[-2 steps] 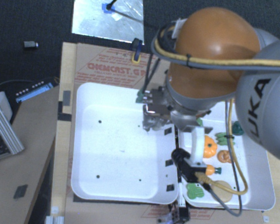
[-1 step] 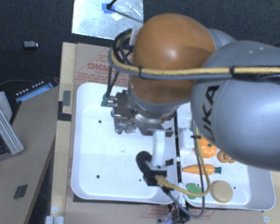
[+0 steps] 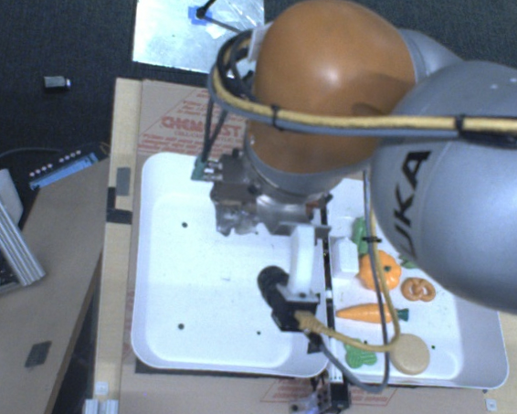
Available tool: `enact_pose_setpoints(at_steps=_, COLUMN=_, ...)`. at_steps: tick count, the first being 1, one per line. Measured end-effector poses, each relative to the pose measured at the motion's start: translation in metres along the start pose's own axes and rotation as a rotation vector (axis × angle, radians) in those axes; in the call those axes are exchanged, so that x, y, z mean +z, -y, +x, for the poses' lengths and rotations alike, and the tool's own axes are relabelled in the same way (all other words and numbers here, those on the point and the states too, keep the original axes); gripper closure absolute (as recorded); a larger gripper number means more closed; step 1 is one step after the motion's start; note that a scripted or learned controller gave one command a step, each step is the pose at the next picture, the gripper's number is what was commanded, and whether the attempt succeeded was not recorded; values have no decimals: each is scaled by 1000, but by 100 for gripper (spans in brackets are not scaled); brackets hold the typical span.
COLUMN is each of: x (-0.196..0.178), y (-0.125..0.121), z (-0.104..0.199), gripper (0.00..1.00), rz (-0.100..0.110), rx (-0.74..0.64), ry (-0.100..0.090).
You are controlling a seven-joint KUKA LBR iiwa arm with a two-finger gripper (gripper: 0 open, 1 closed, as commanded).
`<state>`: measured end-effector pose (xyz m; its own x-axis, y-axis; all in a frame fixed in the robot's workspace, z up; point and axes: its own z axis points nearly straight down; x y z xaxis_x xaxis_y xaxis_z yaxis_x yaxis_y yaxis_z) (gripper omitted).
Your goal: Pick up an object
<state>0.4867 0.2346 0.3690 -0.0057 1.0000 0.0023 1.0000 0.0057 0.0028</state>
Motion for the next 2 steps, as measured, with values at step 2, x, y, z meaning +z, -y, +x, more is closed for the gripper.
enact_pose_setpoints(at_steps=2, x=-12, y=-31, z=0, gripper=100, rz=0, rx=5, ry=1)
